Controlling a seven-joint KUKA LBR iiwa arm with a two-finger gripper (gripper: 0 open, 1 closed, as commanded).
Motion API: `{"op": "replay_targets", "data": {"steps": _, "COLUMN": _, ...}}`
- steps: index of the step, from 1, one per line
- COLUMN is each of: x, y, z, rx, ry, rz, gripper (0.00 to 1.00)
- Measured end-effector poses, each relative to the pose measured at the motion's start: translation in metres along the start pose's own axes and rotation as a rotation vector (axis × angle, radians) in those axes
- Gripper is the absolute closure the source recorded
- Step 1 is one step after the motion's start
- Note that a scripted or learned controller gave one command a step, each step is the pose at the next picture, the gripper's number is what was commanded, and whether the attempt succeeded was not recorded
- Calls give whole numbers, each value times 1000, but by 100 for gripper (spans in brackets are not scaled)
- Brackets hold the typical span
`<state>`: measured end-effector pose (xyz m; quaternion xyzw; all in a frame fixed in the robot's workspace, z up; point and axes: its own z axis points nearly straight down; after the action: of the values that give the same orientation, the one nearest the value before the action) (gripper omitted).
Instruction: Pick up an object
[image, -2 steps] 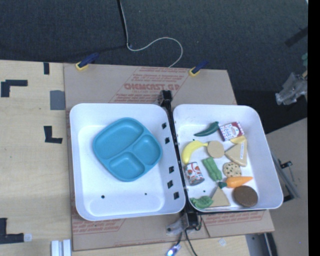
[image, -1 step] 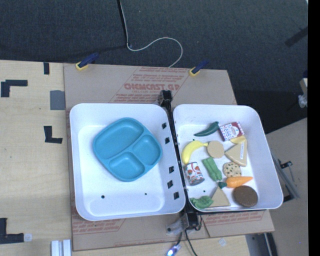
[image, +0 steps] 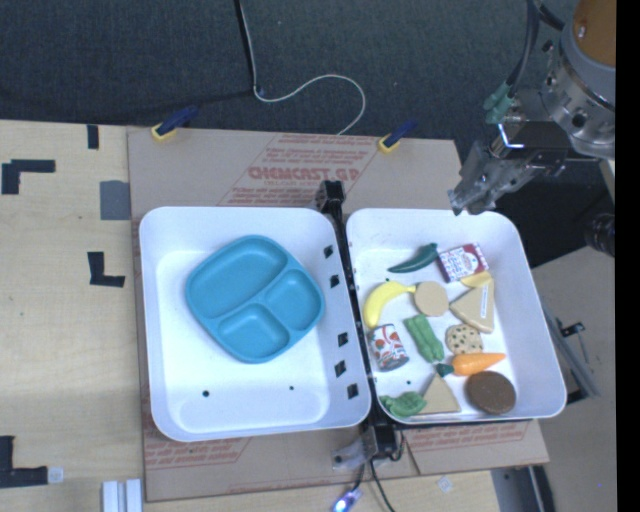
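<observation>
Gripper (image: 470, 200) at the far corner of the right bin (image: 533, 300), hanging over its rim, nothing between the fingers; open or closed, impossible to tell at this slant. Grey arm (image: 570, 90) rising up and to the right of it, toward the frame's corner.

Open room: bare white floor just below the gripper, along the far wall of the right bin. Cardboard (image: 300, 170) clear to its left. Left bin (image: 165, 330) well to the lower left, with free floor around its near edge.

Right bin crowded, all of it below the gripper. Nearest: green pepper (image: 413, 260) and small red carton (image: 462, 262), just beneath. Further down: banana (image: 384, 298), round tan piece (image: 432, 298), cheese wedge (image: 478, 304). Then green bean (image: 424, 338), cookie (image: 463, 338), red-and-white can (image: 388, 348). Nearest the camera: carrot (image: 474, 364), brown disc (image: 491, 392), triangular slice (image: 440, 394), leafy green piece (image: 404, 405) against the near rim. Pieces touching or nearly so.

Left bin: blue divided plate (image: 254, 297), tilted, near its middle.
</observation>
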<state>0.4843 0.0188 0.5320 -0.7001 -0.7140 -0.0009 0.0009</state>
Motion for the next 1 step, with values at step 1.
{"op": "replay_targets", "data": {"steps": 1, "x": 74, "y": 1, "z": -2, "rx": 1, "ry": -1, "rz": 9, "gripper": 100}}
